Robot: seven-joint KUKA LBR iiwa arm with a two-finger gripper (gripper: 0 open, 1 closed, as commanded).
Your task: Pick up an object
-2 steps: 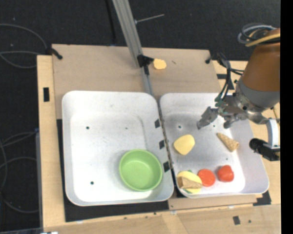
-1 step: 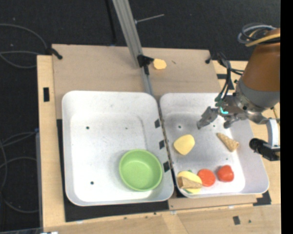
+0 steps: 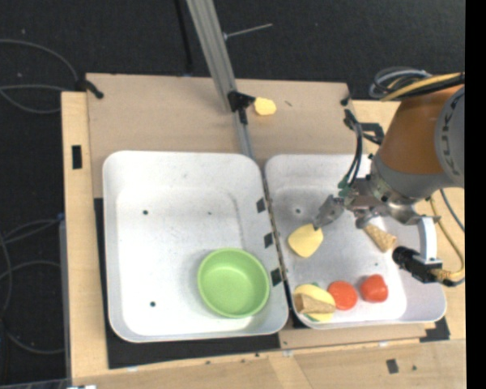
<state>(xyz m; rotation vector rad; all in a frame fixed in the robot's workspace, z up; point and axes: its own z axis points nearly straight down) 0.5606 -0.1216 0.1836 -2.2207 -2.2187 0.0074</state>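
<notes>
Reaching for something to lift from the right bin point(image 3: 352, 177).

Nearest me lie a bread piece point(image 3: 314, 302), a tomato point(image 3: 343, 295) and a red pepper point(image 3: 374, 288) along the near edge; the green bowl point(image 3: 233, 282) sits in the left bin point(image 3: 146, 217). Farther in, the yellow wedge point(image 3: 305, 240) rests just under my pincer point(image 3: 330, 213). I cannot tell how wide it stands, and nothing shows in its grip. I judge this the approach; next I must drop onto the wedge and close.
</notes>
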